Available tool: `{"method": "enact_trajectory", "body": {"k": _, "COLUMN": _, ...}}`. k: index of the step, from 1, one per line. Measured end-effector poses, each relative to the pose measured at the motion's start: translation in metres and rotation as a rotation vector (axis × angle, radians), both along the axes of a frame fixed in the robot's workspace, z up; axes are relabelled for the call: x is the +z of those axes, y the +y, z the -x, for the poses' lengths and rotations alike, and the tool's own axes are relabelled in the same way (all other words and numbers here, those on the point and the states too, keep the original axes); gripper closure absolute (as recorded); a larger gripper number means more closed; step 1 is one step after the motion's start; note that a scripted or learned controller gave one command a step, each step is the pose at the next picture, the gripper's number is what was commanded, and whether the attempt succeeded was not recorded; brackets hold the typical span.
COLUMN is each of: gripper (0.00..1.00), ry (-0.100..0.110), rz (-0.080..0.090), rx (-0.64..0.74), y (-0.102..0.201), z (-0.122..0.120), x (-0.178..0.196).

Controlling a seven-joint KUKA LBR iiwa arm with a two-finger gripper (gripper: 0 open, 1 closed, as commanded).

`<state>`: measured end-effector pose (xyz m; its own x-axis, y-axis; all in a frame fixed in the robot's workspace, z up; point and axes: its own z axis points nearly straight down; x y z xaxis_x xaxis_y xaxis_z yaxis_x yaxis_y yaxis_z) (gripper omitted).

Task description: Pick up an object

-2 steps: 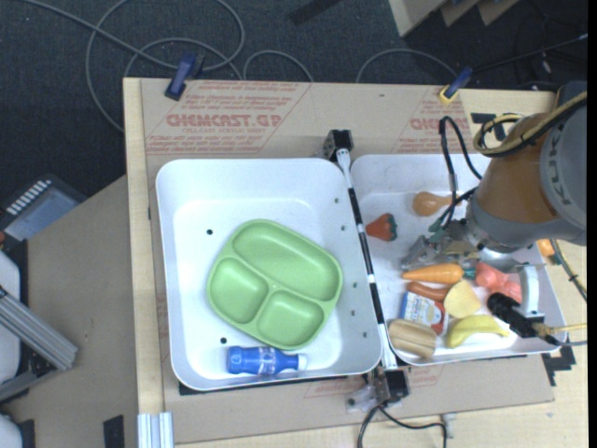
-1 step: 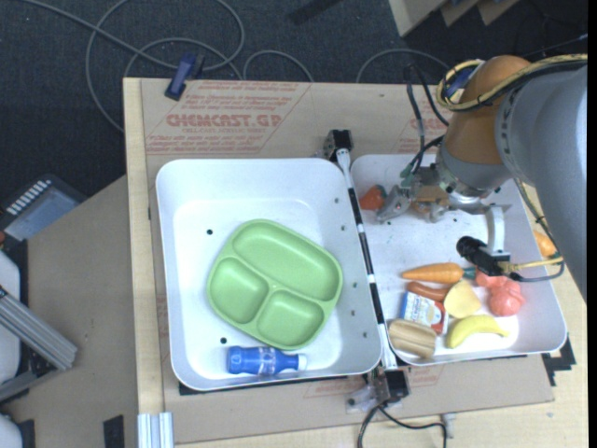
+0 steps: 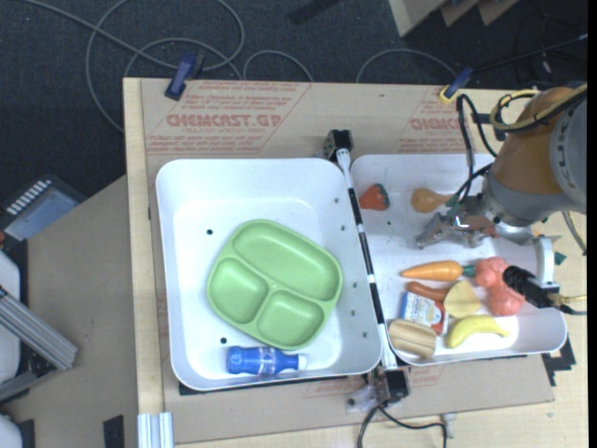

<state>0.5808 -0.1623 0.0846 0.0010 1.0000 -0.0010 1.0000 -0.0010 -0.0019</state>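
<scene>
My gripper hangs over the back half of the right bin, open, with nothing between its fingers. Just behind it lies a tan drumstick, and a red strawberry sits further left. In front of it lies an orange carrot. Packed at the bin's front are a sausage, a small juice carton, a bread roll, a yellow cheese wedge, a banana and a pink-red toy.
The left bin holds a green divided plate and a blue bottle lying at its front. The arm's grey and orange wrist looms over the right bin's right side. Clamps sit on the divider between the bins.
</scene>
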Motion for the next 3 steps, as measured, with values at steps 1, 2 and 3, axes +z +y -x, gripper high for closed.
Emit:
{"method": "enact_trajectory", "body": {"k": 1, "gripper": 0.00, "ry": -0.001, "rz": -0.001, "rx": 0.000, "y": 0.002, "z": 0.079, "x": 0.000}}
{"method": "enact_trajectory", "body": {"k": 2, "gripper": 1.00, "ry": -0.004, "rz": 0.000, "rx": 0.000, "y": 0.002, "z": 0.078, "x": 0.010}}
{"method": "enact_trajectory", "body": {"k": 3, "gripper": 1.00, "ry": -0.004, "rz": 0.000, "rx": 0.001, "y": -0.042, "z": 0.042, "x": 0.107}}
